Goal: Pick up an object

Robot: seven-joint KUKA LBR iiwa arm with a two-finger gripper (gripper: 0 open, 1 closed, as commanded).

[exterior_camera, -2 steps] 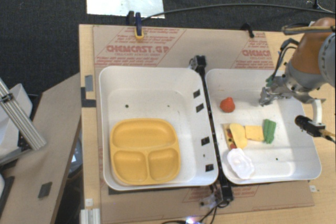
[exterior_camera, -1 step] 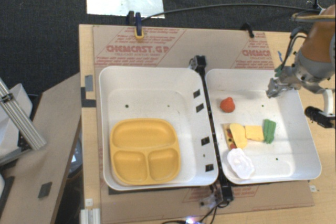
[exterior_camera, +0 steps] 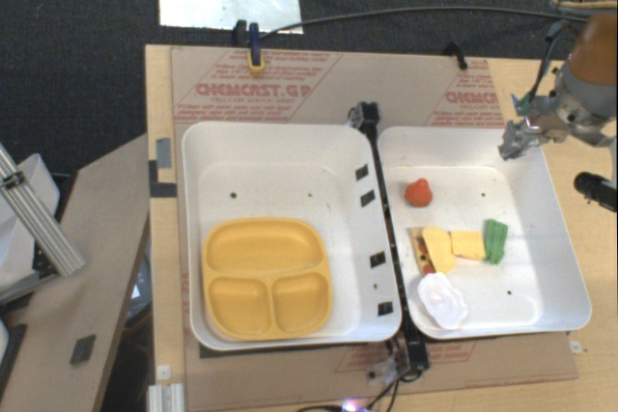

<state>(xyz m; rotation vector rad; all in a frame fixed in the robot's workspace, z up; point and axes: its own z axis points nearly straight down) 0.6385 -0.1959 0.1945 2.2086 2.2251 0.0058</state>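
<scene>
The left bin (exterior_camera: pixel 280 142) held a yellow divided tray (exterior_camera: pixel 267 277) toward its 7 o'clock corner. In the right bin (exterior_camera: pixel 565 236), the candidate objects lay grouped on the left half: a red rounded piece (exterior_camera: pixel 418 193) at about 11 o'clock of the floor, and below it a row of a yellow block (exterior_camera: pixel 437 249), a paler yellow block (exterior_camera: pixel 468 245) and a green piece (exterior_camera: pixel 495 241), with a white crumpled item (exterior_camera: pixel 442 300) at 7 o'clock. The gripper (exterior_camera: pixel 514 142) hung over the bin's 1 o'clock corner, well apart from every object; at this size its fingers appeared pressed close together with nothing between them, though this could not be confirmed. Judged from this layout, no pick had been made: approach, descent, closing and lift all remained.
</scene>
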